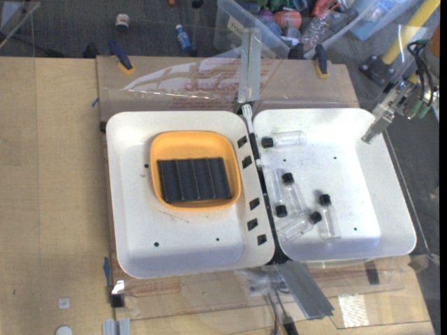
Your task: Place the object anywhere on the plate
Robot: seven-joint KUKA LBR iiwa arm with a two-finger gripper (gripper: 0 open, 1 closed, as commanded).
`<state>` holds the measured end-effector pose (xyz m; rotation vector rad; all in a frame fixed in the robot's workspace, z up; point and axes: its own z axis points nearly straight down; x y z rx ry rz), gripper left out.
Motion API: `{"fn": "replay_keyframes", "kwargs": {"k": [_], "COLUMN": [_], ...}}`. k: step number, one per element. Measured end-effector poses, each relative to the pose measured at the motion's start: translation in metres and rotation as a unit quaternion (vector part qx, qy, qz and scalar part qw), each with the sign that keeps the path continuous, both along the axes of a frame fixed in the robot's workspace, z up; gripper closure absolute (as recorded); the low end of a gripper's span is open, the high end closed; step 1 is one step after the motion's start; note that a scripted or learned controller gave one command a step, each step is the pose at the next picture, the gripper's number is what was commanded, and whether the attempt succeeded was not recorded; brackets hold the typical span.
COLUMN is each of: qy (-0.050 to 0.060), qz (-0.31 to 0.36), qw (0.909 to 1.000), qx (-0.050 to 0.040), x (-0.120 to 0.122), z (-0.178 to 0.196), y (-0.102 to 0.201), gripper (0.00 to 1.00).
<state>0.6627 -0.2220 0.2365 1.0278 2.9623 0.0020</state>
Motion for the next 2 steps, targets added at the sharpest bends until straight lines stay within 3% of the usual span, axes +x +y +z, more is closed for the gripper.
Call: {"fn": "replay_keyframes", "kwargs": {"k": [1, 2], "qy": [0.0, 0.001], "qz": [0.087, 0.142], "qw": [0.9962, 0.9898], "qx": [-0.0006, -0.0007], "x": [0.0, -0.0029], "z": [0.0014, -0.0069], "y": [0.0096, 0.0005], "gripper": [0.0, 0.0]}}
